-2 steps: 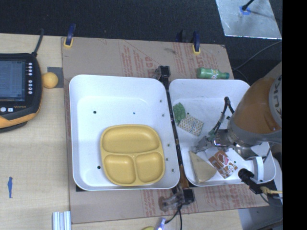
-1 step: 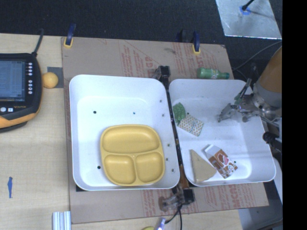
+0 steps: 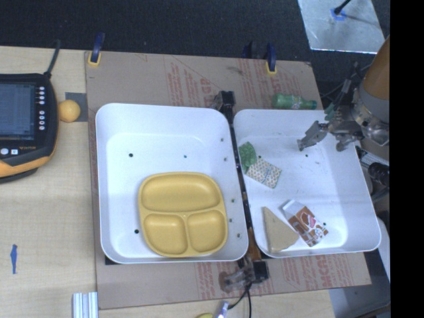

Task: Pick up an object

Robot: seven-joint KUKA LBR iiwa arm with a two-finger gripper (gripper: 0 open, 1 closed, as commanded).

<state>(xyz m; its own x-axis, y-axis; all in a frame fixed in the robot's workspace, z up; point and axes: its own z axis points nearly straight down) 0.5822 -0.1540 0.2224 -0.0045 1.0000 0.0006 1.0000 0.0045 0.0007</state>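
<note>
I see the gripper (image 3: 326, 138) over the right bin's (image 3: 344, 237) upper right, fingers spread, nothing between them. The patterned packet (image 3: 264, 173), tan wedge (image 3: 276, 230) and brown wrapper (image 3: 308, 224) hug left and bottom walls; centre floor bare.

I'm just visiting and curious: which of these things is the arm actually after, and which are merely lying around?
Part of the job:
tool
green object
patterned packet
tan wedge
brown-and-white packet
right bin

Lying about:
yellow divided tray
left bin
handheld controller
yellow ball
green bottle
</note>
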